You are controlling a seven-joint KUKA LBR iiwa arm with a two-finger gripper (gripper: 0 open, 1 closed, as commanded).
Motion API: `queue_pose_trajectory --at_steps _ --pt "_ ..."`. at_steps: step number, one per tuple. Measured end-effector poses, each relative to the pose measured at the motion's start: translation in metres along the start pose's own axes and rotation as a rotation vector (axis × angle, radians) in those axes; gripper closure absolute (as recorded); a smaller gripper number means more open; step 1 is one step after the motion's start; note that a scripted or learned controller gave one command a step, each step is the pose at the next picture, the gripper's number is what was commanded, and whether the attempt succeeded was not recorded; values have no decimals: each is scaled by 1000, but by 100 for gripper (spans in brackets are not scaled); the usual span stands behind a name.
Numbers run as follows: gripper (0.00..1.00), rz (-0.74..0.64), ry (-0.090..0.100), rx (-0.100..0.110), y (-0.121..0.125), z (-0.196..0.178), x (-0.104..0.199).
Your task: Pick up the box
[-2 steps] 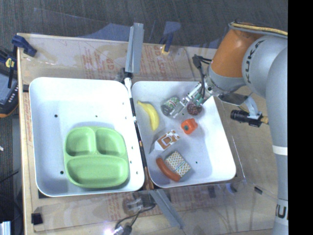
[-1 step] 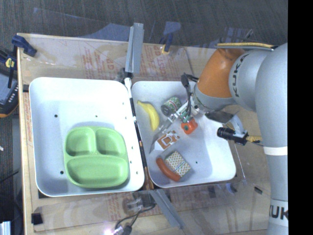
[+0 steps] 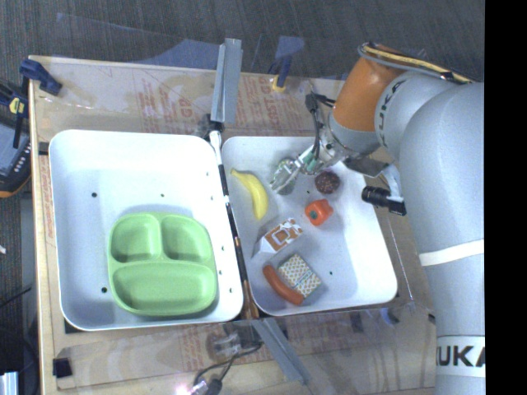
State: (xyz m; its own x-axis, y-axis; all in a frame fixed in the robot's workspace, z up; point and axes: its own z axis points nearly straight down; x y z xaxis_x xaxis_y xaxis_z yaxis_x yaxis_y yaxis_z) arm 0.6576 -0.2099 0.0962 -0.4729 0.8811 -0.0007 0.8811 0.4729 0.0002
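A small brown-and-white box (image 3: 282, 234) lies in the middle of the right bin (image 3: 375, 257). A second, flat box with a checkered pattern (image 3: 299, 275) lies nearer the front, against a red sausage (image 3: 278, 285). My gripper (image 3: 286, 174) hangs low over the bin's back part, just right of the yellow banana (image 3: 252, 192). It is well behind both boxes and touches neither. Nothing shows in its grasp.
An orange toy (image 3: 319, 211) and a dark round item (image 3: 328, 181) lie to the right of the gripper. The left bin (image 3: 74, 220) holds a green divided tray (image 3: 162, 263). The grey arm (image 3: 436, 163) covers the bench's right side.
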Motion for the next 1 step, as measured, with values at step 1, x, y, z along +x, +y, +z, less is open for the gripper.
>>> queue_pose_trajectory --at_steps 1 --pt "100 -6 -1 -2 2 -11 0"
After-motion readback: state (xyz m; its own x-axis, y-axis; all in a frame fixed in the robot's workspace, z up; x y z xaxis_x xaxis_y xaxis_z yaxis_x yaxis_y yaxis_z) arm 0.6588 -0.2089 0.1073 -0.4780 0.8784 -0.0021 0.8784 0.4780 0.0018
